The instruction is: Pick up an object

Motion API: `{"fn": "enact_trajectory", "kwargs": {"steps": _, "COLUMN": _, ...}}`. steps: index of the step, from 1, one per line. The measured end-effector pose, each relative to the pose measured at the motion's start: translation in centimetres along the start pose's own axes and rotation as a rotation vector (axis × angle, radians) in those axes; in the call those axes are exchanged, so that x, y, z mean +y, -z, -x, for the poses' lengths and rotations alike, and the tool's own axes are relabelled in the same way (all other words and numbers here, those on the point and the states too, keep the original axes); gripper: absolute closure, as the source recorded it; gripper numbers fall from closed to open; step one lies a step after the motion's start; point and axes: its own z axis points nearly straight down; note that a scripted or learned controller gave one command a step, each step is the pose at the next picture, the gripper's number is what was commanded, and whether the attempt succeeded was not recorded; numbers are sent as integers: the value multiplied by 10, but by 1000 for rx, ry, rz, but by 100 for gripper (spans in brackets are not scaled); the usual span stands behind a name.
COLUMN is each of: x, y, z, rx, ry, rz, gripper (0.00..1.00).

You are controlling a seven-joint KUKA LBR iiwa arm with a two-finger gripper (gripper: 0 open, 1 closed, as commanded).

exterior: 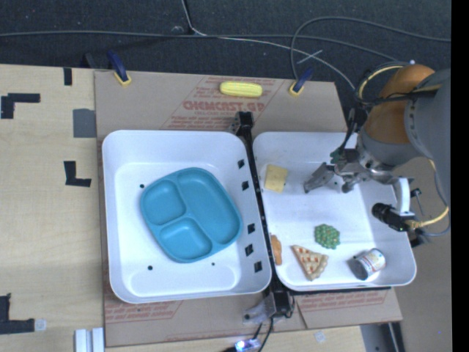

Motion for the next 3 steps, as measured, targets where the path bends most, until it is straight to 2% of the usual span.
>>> {"fn": "enact_trajectory", "kwargs": {"steps": 1, "x": 1, "y": -22, "z": 0, "rx": -1, "ry": 1, "rz": 4, "gripper": 0}}
{"fn": "enact_trajectory", "kwargs": {"steps": 2, "x": 2, "y": -10, "z": 0, "rx": -4, "ry": 1, "rz": 8, "gripper": 100}}
{"fn": "enact_trajectory", "kwargs": {"steps": 3, "x": 4, "y": 32, "z": 3, "rx": 1, "ry": 0, "rz": 6, "gripper": 100}}
